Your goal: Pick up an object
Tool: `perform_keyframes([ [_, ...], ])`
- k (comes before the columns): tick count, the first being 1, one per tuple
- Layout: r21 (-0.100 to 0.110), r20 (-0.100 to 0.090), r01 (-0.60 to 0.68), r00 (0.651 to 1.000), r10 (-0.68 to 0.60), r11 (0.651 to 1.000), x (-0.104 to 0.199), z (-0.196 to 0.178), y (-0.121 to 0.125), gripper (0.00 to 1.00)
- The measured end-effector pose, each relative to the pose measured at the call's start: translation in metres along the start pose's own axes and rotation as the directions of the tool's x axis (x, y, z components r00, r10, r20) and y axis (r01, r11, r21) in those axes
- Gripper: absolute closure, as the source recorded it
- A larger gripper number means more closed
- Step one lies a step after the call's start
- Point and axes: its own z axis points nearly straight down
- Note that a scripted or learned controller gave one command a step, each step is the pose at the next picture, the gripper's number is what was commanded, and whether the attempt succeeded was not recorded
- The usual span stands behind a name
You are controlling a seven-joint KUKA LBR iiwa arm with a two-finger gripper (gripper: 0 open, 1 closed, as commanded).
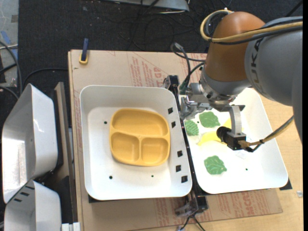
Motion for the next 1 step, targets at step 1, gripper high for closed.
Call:
perform_keyframes([
  [1,0.000,0.000,0.001,1.000,-0.001,1.000,0.0574,0.0129,-0.0222,1.00],
])
